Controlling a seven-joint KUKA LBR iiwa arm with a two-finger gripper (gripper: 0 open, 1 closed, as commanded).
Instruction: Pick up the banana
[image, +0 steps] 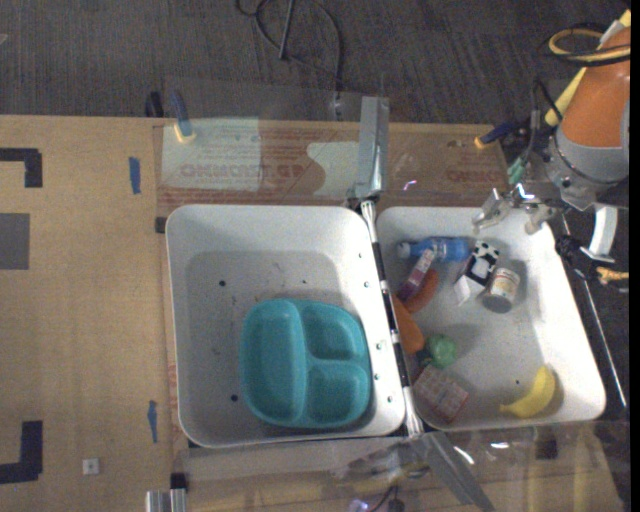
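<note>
One banana (532, 394); no legible labels

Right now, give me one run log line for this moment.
task: pick up banana | banana: right bin's near right corner, ungrasped | gripper: above bin's far edge | status: not yet approached

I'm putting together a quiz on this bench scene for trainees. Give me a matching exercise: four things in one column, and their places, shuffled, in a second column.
Things:
1. banana
2. teal divided tray
3. blue bottle
4. claw

Places:
A. in the left bin
B. above the far right edge of the right bin
C. near right corner of the right bin
D. lying near the far wall of the right bin

Pairs: 1-C, 2-A, 3-D, 4-B
</note>
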